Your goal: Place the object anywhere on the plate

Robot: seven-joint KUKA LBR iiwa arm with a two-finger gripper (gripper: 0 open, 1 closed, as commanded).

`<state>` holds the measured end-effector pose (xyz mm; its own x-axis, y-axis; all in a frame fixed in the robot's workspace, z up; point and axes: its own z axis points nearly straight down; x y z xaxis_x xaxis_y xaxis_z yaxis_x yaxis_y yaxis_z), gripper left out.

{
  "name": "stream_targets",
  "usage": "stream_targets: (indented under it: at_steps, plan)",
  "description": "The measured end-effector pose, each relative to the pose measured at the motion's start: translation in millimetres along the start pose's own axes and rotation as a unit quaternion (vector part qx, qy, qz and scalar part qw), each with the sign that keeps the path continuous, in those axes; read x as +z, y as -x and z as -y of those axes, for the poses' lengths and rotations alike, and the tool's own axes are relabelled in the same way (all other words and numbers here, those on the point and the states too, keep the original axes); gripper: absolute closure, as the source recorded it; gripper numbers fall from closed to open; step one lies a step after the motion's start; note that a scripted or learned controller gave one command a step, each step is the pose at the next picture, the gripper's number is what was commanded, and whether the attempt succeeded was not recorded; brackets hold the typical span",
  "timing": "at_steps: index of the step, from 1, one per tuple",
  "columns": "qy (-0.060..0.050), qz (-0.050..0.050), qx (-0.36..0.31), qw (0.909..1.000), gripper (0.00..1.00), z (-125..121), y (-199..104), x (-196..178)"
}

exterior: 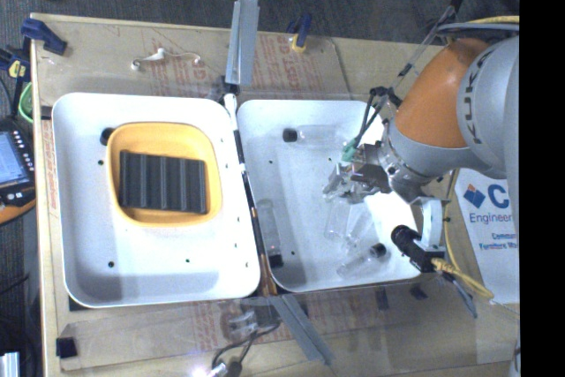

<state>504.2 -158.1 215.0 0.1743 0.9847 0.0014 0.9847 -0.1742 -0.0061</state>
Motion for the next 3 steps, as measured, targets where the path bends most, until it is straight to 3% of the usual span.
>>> stream_targets:
  at_steps: [1,2,3]
  plan:
    - [0.002,0.001,-0.054,0.9986,1.00,-47,-81,-84]
    - [0.000,0.001,-0.142,0.9899,1.00,-102,-140,-4]
    - [0.000,0.001,-0.277,0.9609,1.00,-104,-150,23]
